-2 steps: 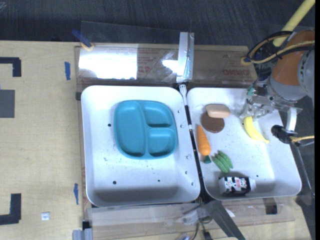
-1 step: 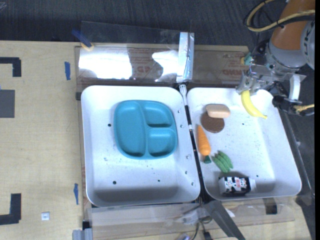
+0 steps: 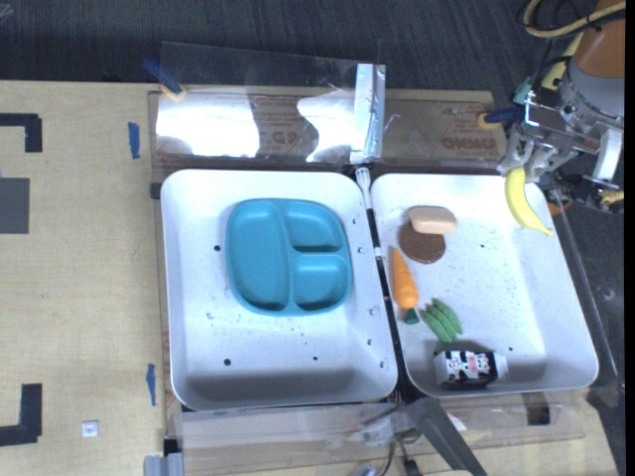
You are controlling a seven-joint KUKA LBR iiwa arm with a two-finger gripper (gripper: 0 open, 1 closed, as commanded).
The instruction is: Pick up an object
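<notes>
1. Camera view, left side: we see the left bin holding a blue divided plate near its middle.
2. In the right bin, we find a carrot by the left wall, a tan and brown burger farther back, a green vegetable and a black-and-white can at the near edge.
3. At the far right corner, a banana hangs from the gripper, which pinches its top end.
</notes>
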